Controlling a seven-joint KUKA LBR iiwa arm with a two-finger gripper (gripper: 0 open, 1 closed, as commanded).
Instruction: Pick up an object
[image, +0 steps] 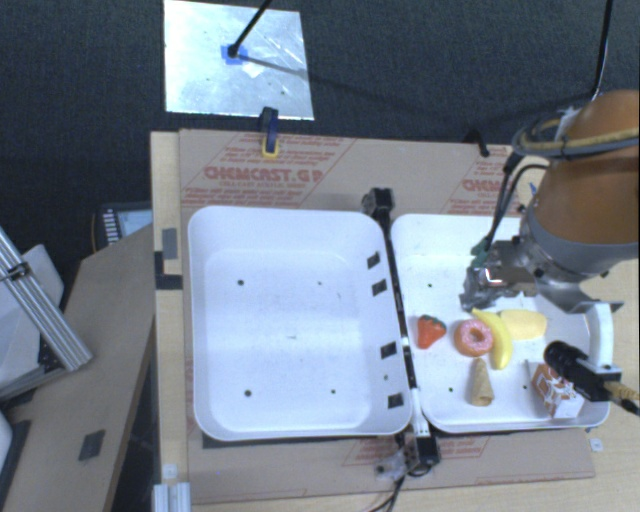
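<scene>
Arm (590, 180) is coming in from the right of the frame, with its orange band sitting at the upper right. Gripper (487, 285) is hanging over the middle of the right bin (440, 240), just above the group of toy food. Its state can't be told; the wrist body is covering it from this angle.

All pickable objects are lying in the lower half of the right bin:
- Strawberry (430, 331) is sitting near the bin's left wall, close to the seam between the bins.
- Donut (472, 339) is lying just right of the strawberry, apart from it.
- Banana (499, 345) is touching the donut's right side and running up-down in frame.
- Pale yellow piece (524, 323) is resting against the banana's upper right. The type is unclear; it is maybe a lemon.
- Cone (481, 383) is lying below the donut, near the bin's lower wall.
- Small brown and white box (556, 393) is standing in the lower right corner.

Left bin (290, 330) is sitting beside the right one, touching along the seam. Both are resting on a cardboard sheet (330, 165). A silver sheet (240, 60) is lying at the top of the frame.
</scene>
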